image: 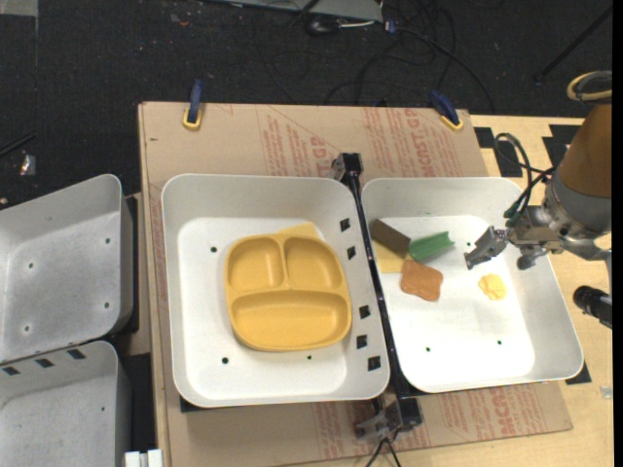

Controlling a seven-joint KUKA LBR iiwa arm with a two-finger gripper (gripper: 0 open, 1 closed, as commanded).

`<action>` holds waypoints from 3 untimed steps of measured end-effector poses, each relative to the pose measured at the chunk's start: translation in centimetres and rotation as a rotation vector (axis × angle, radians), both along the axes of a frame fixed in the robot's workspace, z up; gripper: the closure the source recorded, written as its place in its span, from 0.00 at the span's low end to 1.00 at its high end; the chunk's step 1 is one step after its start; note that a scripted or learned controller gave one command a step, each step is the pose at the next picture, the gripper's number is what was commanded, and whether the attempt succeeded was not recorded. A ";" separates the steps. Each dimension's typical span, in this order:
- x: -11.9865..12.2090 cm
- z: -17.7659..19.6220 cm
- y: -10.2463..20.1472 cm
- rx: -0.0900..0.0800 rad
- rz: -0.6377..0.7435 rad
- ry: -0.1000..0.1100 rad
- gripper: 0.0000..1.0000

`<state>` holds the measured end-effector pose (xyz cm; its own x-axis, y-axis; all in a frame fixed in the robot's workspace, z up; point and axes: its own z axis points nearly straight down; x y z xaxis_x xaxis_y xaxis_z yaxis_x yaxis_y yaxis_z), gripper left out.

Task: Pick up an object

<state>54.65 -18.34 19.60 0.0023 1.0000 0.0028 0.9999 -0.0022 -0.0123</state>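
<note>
Pincer [484, 249] hangs low over the right bin [545, 353]; can't tell its spread. Nearest target: yellow piece [494, 286] at its 5 o'clock, just beside. Centre over it, drop straight, avoid orange piece [421, 280] at 8 o'clock.

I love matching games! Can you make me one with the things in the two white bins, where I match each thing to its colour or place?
Things:
1. divided tray
2. block
3. claw
4. small blob

Clues:
A. green
B. alone in the left bin
C. yellow, in the right bin
D. over the right bin, near the arm

Pairs: 1-B, 2-A, 3-D, 4-C
</note>
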 end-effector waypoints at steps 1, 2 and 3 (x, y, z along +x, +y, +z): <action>0.3 0.6 0.0 -0.003 0.003 -0.012 0.00; 0.6 -5.3 -0.8 -0.002 0.001 -0.008 0.00; 0.8 -10.2 -0.9 -0.008 0.001 -0.018 0.00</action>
